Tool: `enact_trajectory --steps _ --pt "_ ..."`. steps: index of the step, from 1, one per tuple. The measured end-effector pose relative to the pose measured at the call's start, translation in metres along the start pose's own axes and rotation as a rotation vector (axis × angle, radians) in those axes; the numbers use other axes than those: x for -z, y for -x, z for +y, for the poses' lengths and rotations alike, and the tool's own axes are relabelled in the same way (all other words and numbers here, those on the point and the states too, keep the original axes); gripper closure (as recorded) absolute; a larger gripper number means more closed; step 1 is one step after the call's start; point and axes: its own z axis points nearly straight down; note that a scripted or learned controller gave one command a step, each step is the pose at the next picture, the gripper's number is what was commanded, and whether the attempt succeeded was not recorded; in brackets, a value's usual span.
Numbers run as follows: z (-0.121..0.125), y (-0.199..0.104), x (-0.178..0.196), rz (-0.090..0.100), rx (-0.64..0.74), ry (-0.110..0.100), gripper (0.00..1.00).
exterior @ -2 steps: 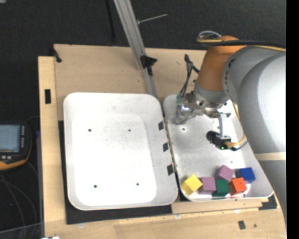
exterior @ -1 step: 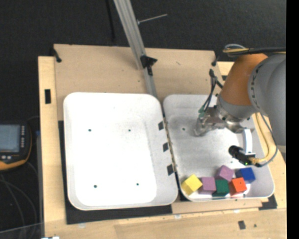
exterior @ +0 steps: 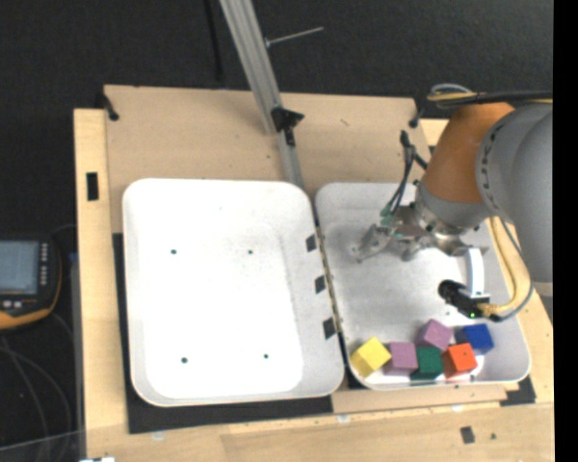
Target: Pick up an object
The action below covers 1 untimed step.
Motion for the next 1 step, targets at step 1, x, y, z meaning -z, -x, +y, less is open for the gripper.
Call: enact_trajectory --steps 1 --pt "-0.0001 0.0002 -0.0002 0.000 -0.002 0.000 0.00"
